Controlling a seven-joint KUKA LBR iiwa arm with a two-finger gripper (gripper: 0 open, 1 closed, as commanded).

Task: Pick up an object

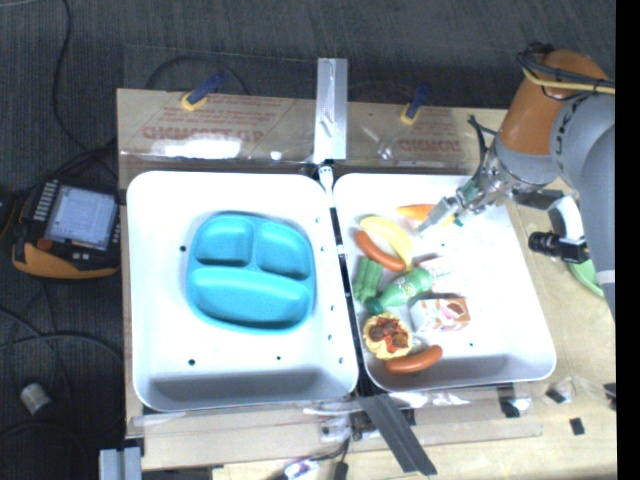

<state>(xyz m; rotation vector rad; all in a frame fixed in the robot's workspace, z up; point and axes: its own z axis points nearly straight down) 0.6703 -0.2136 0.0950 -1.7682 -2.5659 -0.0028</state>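
Observation:
The right bin (500, 268) holds several toy foods. An orange piece (413, 210) lies near its back, with a yellow banana-like piece (385, 234) and a red sausage (378, 251) just in front of it. Green vegetables (385, 286) sit mid-bin. A white packet (442, 314), a small pizza (387, 334) and a hot dog (412, 359) lie toward the front. My gripper (440, 214) reaches in from the upper right, slanted down-left, with its tip just right of the orange piece. I see nothing lifted in it.
The left bin (160, 348) holds a blue compartment tray (250, 270). A metal divider post (331, 108) stands behind the bins' shared wall. A handheld device (70, 230) lies on the floor at the left. The arm's orange band (540, 108) hangs over the right bin's back corner.

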